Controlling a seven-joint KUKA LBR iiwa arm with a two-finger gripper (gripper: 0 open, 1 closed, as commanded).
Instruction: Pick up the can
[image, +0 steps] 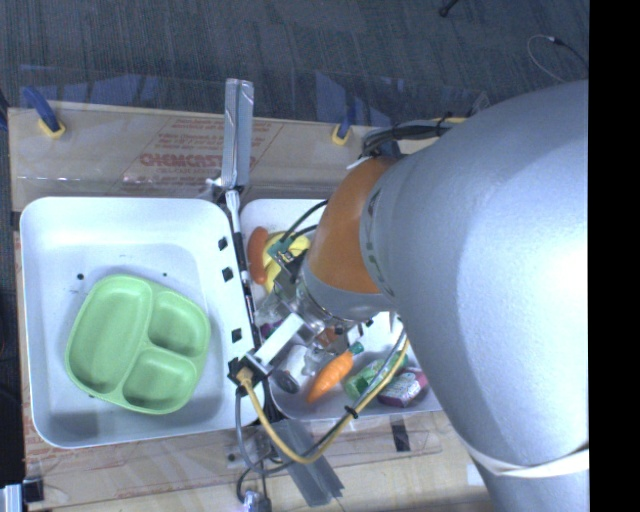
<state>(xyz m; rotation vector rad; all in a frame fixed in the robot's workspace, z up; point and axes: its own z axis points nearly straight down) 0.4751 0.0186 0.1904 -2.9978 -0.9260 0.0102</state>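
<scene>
the grey arm (500, 280), its orange band (345, 235) catching the light, leans in over the right bin (262, 215) and covers most of what lies there. its gripper (300, 340) is down among a crowd of small things near the wall between the two bins; whether it is spread or pressed together cannot be told from where i stand, and nothing can be seen caught in it.

around it lie a carrot (330, 377) pointing toward the near edge, a green packet (375, 380) beside that, something purple (405, 388) further right, and an orange and yellow shape (262, 255) toward the back. a yellow cable (270, 430) loops out over the near rim. the left bin (60, 225) holds a green divided plate (135, 345), well apart from the arm.

the can itself cannot be made out with any certainty: it is most likely in the right bin, under the wrist or hidden among the clutter.

a can, by my reckoning, would be stiff and smooth, with a rounded wall that slips easily from two fingers. if empty it is light and dents under a hard squeeze; if full, it has weight. the safest hold looks to be across the middle of its body, fingers square on opposite sides. crowded neighbours could be nudged or pinched by mistake.
</scene>
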